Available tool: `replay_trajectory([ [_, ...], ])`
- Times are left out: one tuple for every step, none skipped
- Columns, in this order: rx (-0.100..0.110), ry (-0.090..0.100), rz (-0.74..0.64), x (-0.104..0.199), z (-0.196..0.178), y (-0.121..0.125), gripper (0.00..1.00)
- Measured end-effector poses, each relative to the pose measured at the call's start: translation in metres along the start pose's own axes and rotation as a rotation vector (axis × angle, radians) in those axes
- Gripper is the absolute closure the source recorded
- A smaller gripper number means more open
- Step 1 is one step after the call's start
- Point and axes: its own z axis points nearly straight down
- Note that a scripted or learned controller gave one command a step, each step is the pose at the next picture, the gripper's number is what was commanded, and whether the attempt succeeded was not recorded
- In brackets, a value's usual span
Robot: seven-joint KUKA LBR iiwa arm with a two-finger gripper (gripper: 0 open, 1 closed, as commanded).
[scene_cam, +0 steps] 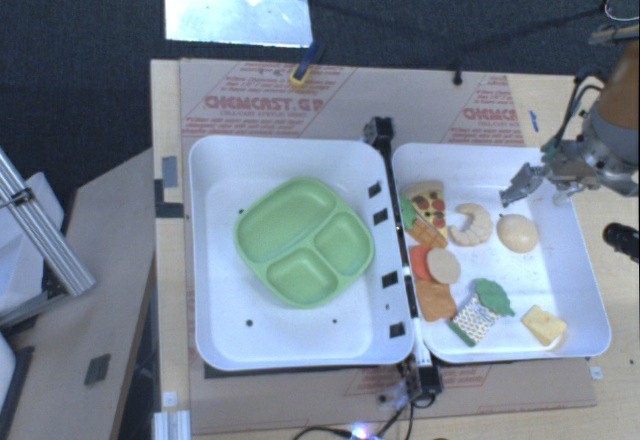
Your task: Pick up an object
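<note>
Claw (530, 186) over right bin's far edge, grip unclear, bread roll (518, 232) just below

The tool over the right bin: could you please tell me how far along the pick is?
Done: nothing yet looks picked; the pizza slice, croissant, round bun and cheese wedge all lie in the right bin. In hand: the tool sits above the bin's far right side, near the bun, with nothing seen in it. Left: descend, grip one item and lift.

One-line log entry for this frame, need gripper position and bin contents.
gripper: over right bin upper right, holding nothing seen | nearest: round bread roll | right bin: toy foods | left bin: green divided plate
</note>
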Motion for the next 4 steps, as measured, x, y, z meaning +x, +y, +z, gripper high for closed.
replay_trajectory([
  [-0.01,-0.002,-0.002,0.0,-0.005,0.002,0.0],
  [-0.007,-0.001,-0.004,0.008,0.04,0.002,0.0],
  [-0.006,-0.001,0.0,0.002,0.084,0.002,0.0],
  [-0.024,-0.006,-0.002,0.002,0.105,0.007,0.0],
])
